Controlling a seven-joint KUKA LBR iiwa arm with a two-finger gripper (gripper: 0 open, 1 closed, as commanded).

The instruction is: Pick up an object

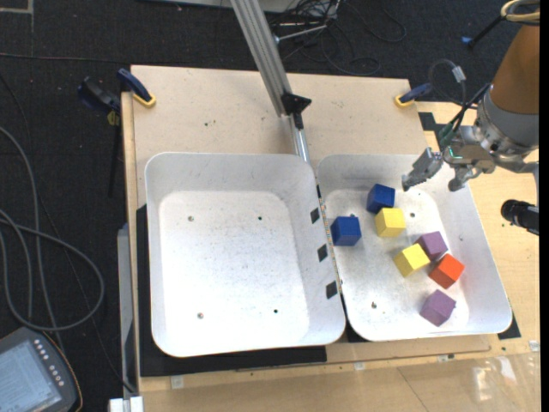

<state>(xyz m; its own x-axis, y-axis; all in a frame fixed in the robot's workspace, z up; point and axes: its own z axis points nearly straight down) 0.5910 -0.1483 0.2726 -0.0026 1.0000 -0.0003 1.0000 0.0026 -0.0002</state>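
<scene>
Two white bins [232, 256] sit on our surface.
We see our jaws [442, 170] spread open above the blue cube [381, 198], gripping nothing.

Dark speckled carpet floor [60, 110] all round a pale wooden bench top [223, 110]. Black cables [34, 230] looping over the floor at the left. Blue-and-yellow clamps [137, 88] at the bench's far corners. Slanted metal pole [262, 41] crossing above.
</scene>
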